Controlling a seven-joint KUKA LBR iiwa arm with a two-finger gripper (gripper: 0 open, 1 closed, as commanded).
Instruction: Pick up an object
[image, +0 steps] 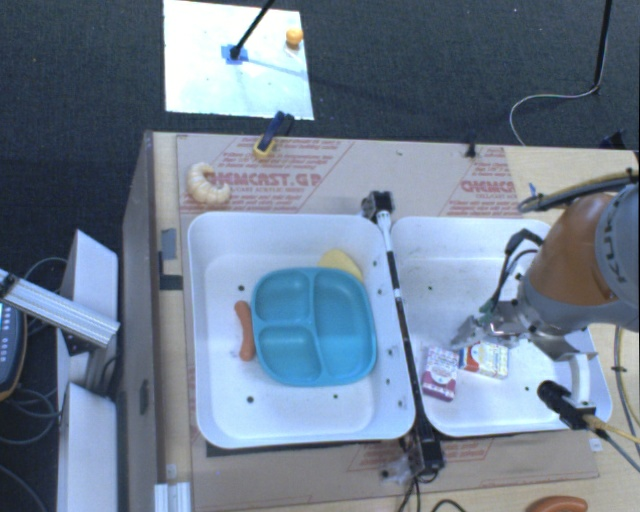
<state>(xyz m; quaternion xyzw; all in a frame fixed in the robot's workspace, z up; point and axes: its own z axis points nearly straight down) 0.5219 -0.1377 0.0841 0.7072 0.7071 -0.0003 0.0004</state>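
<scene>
Nearest to me in the right-hand shallow white bin (520, 425) lies a small flat carton, maroon and white with a printed face (440, 373), tilted a little on the bin floor, and just past it a second small packet, white with red and yellow print (487, 359). The pincer (488, 330) at the end of the grey arm with its orange band (575, 262) hangs right over that second packet, so close that its tips seem to meet the packet's upper edge; whether the fingers are spread or closed, and whether they grip anything, I cannot tell from here. The maroon carton sits just to the pincer's left and slightly nearer to me, apart from it. Farther left, across the black divider between the bins, the left-hand white bin (215, 300) holds a blue plastic plate with four compartments (313, 327), an orange sausage-shaped toy (245, 330) beside the plate's left rim, and a yellow piece (341, 262) peeking from behind the plate's far edge.
</scene>
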